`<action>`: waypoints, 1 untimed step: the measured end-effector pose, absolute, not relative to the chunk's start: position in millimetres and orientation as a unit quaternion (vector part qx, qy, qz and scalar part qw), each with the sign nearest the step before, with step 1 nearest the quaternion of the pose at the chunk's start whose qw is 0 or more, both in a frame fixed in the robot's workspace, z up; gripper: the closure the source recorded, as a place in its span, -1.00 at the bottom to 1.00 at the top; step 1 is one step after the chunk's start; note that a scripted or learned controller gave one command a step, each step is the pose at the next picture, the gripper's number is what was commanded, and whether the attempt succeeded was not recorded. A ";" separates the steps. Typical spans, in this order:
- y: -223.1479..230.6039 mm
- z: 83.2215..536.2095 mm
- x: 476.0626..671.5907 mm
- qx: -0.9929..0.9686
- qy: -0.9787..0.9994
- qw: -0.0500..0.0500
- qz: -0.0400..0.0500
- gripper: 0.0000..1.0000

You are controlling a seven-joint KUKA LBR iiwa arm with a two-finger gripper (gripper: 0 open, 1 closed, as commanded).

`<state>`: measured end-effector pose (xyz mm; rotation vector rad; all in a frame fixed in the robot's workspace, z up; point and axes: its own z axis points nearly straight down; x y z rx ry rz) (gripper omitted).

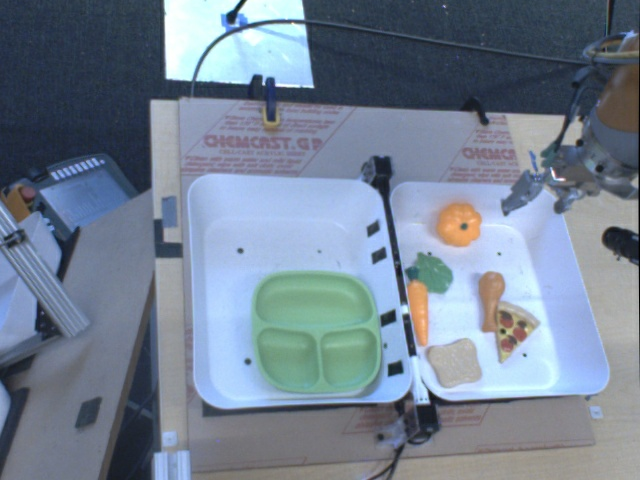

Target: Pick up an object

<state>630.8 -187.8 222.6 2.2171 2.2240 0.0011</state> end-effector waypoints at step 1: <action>-185.6 160.1 631.8 0.706 0.708 -0.001 -0.001 -1.00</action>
